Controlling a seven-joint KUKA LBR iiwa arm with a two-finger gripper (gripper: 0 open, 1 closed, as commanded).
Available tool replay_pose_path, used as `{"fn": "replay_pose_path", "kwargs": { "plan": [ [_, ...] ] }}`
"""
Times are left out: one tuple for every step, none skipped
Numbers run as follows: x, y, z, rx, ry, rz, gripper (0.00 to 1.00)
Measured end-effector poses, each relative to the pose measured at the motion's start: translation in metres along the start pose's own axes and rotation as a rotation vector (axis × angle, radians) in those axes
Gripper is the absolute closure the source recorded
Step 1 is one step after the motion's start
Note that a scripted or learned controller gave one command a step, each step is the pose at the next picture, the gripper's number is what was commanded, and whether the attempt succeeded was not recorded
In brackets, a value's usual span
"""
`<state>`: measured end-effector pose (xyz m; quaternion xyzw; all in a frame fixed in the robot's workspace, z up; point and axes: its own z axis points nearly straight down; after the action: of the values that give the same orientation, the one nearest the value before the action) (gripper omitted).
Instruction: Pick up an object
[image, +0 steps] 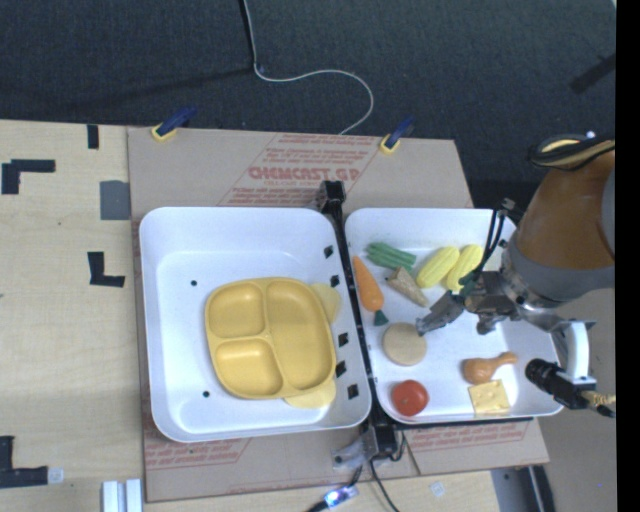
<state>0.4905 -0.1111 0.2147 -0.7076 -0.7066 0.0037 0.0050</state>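
The gripper (437, 322), its state unclear, hovers just above the round tan cookie (404, 345) in the right bin (420, 215).

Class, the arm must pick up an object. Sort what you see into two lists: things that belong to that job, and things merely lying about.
Job: gripper; right bin pieces: corn, carrot, tomato, biscuit, drumstick, cheese, green bean.

Lying about: yellow tray in left bin, cardboard, white cable, clamps.
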Motion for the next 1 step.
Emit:
{"fn": "replay_pose_path", "kwargs": {
  "plan": [
    [-0.0001,0.0023,-0.0045,-0.01,-0.002,-0.002,0.0]
  ]
}}
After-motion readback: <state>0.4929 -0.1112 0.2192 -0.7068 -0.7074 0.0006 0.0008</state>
